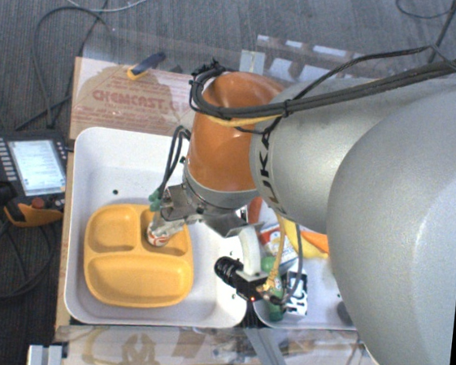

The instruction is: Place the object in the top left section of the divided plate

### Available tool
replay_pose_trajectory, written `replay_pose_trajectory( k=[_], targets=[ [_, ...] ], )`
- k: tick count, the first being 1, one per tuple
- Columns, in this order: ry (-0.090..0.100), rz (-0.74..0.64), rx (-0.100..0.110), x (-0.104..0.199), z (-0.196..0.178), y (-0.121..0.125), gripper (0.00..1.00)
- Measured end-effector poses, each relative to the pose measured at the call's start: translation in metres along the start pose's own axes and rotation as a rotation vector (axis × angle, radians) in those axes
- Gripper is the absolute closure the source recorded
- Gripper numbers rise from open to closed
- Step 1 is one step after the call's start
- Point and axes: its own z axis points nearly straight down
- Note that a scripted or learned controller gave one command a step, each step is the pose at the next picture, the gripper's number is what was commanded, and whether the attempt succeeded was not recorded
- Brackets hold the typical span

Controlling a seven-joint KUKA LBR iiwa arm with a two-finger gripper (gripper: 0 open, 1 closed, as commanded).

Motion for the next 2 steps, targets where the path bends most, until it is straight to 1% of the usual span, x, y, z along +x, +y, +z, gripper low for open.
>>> replay_pose_trajectory(
  k=[1,2],
  targets=[
    [0.000,-0.067,-0.003,-0.006,0.015,-0.020,1.00],
    [0.000,-0.359,-0.024,0.001,0.095,-0.020,1.00]
  ],
)
